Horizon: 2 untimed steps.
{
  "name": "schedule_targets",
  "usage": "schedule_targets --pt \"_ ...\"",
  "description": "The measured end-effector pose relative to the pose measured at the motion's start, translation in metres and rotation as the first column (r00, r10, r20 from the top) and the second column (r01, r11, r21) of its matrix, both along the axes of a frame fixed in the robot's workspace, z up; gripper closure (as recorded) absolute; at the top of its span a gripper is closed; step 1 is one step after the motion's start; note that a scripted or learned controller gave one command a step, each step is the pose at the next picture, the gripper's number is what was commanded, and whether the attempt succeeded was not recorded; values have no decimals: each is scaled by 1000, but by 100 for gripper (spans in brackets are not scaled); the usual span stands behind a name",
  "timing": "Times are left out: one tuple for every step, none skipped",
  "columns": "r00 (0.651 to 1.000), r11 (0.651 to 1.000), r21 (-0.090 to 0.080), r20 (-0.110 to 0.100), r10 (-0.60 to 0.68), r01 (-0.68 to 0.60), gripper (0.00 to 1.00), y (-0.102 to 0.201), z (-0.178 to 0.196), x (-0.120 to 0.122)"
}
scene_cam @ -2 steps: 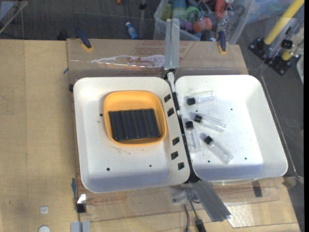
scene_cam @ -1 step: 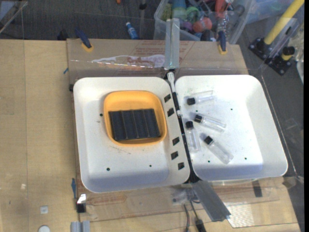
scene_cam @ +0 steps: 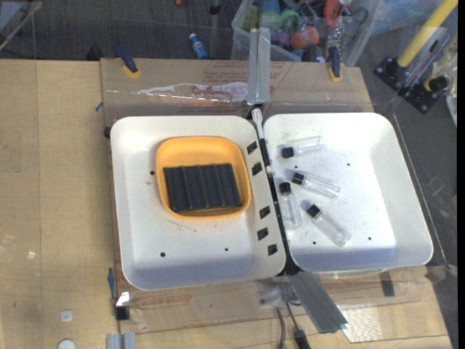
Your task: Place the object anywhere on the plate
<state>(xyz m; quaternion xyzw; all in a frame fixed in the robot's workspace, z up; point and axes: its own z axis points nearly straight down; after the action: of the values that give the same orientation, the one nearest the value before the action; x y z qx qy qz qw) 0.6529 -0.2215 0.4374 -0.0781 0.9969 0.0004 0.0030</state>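
The bench [scene_cam: 51,195] carries two shallow bins side by side, so that pick and place areas stay separate.

1. Left bin [scene_cam: 138,260]: holds the orange plate [scene_cam: 200,145], set flat near the bin's middle, well apart from every wall, which leaves open approach from above.
2. Right bin [scene_cam: 392,195]: serves as the supply side (the arm's own side).
3. Ribbed dark block [scene_cam: 202,187]: lies flat on the plate and covers most of its floor. Judged from this, the task's object is already on the plate, or little bare plate remains for another.
4. Four clear vials with black caps [scene_cam: 301,148], [scene_cam: 316,184], [scene_cam: 327,224], [scene_cam: 289,203]: lie on their sides in the right bin, crowded toward the shared wall. One lies just beside that wall, which may hinder a grasp there.
5. Black clips [scene_cam: 263,211]: sit along the raised joint between the bins; any transfer must clear this ridge.

The jaw state cannot be told. A tote of coloured clutter [scene_cam: 305,13] stands behind the bench, clear of the work.
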Motion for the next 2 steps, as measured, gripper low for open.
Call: schedule_targets --pt "978 978 -3 5 207 -207 100 1 0 15" --pt "830 830 -6 4 558 -558 100 0 0 15"
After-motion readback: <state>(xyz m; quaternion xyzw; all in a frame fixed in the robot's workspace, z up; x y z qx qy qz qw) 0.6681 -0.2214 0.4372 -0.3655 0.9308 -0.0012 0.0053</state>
